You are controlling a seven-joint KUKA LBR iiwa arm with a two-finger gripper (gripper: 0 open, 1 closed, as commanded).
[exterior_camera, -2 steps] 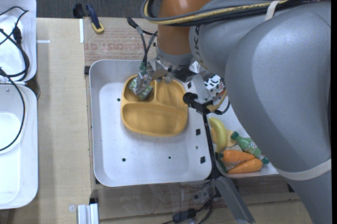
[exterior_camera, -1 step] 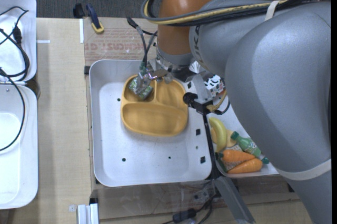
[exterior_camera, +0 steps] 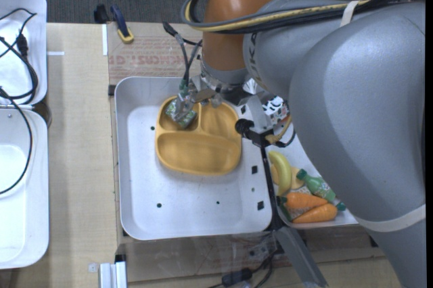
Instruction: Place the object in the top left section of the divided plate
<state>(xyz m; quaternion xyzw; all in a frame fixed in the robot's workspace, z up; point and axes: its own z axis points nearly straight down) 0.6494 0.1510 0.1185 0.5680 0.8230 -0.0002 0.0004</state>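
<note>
Grey-green crumpled object (exterior_camera: 181,111) sits under the hand (exterior_camera: 193,97), in the far-left compartment of the yellow divided plate (exterior_camera: 203,158). Hand state: cannot tell, wrist and cables hide it, so no claim that it grips anything.

Judgement: the object looks to be at the target already (or nearly), leaning near the divider ridge. To finish well: let go only once it rests inside that compartment, then lift straight up so nothing drags over the ridge or nudges the plate.

Counts:
- 1 plate, three compartments, the other two bare
- 2 white bins: right bin (exterior_camera: 135,212) holds the plate, left bin (exterior_camera: 27,239) has black cable (exterior_camera: 20,70)
- beside the right bin, near right: 1 banana (exterior_camera: 281,170), 2 carrots (exterior_camera: 312,207), 1 green bottle (exterior_camera: 318,186)
- 1 black-and-white toy (exterior_camera: 275,109) by the arm
- desk (exterior_camera: 78,145) is light wood
</note>
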